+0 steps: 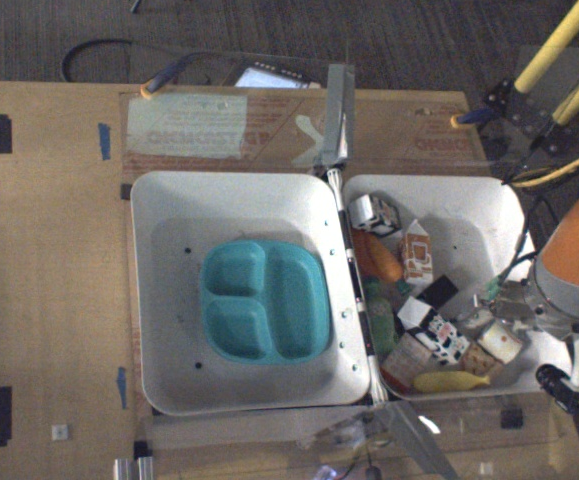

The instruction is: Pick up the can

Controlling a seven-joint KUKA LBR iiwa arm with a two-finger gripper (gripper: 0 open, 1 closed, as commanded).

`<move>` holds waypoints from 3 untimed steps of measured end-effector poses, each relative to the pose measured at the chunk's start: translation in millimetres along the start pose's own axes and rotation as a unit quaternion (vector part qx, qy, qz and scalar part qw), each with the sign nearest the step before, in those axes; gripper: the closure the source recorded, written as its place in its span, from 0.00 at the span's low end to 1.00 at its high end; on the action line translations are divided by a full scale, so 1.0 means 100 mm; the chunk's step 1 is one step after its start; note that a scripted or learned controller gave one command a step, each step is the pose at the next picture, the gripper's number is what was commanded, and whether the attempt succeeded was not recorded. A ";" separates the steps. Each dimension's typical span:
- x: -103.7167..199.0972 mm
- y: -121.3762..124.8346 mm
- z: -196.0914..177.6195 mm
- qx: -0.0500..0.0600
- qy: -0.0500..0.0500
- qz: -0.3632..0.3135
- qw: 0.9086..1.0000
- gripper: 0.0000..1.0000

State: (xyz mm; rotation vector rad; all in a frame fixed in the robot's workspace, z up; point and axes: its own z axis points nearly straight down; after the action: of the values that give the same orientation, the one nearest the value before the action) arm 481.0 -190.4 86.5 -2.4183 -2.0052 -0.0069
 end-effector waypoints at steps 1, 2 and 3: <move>-0.01 0.01 -0.11 -0.003 -0.001 0.002 1.000 1.00; -0.19 0.03 -1.22 0.000 -0.002 -0.114 0.993 1.00; 0.41 -0.03 0.00 0.000 -0.001 0.036 0.999 1.00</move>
State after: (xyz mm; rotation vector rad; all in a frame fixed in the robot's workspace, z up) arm 485.5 -149.2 86.9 -2.4903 -1.9185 -0.0050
